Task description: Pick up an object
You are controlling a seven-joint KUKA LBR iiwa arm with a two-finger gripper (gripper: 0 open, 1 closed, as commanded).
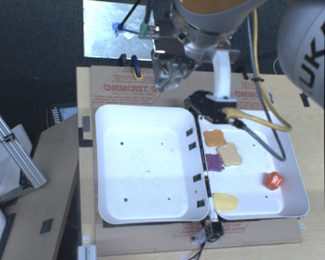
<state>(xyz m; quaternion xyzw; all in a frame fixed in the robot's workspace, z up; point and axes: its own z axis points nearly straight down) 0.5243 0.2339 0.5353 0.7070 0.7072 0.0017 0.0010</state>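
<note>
Hanging high over the far edge of the bench, the arm (213,15) carries its gripper (170,76) beyond the far rim of the left bin (147,167); whether it is apart or together I cannot tell. Every object lies nearer and to the right of it, in the right bin (284,203): a tan piece (229,154), a yellow piece (225,202) near the divider, an orange slice (214,137), a purple patch (214,162), and a red piece (273,181) standing apart with room around it.
</note>
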